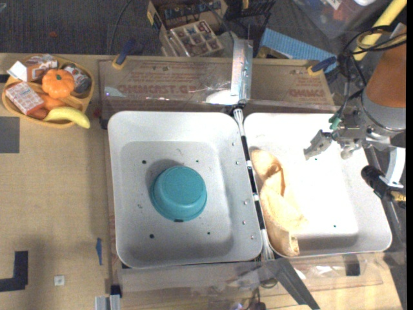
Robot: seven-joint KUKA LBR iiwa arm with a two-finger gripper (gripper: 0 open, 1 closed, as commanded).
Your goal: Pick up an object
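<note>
Teal bowl [179, 192] sits upside down in left bin [122, 141]; tan banana-like object [277, 202] lies along left wall of right bin [368, 237]. Gripper [330, 142] hovers over right bin, near object, apart from it, holding nothing; finger spread unclear. Nothing picked yet: approach, grasp, lift all remain.

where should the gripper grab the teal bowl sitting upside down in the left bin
Probably from straight above, fingers straddling the round teal plastic bowl across its flat upturned base. It lies mouth-down in the middle of the left white bin, so no rim is exposed to pinch, and there is open floor all round it. The gripper is over the right bin.
</note>
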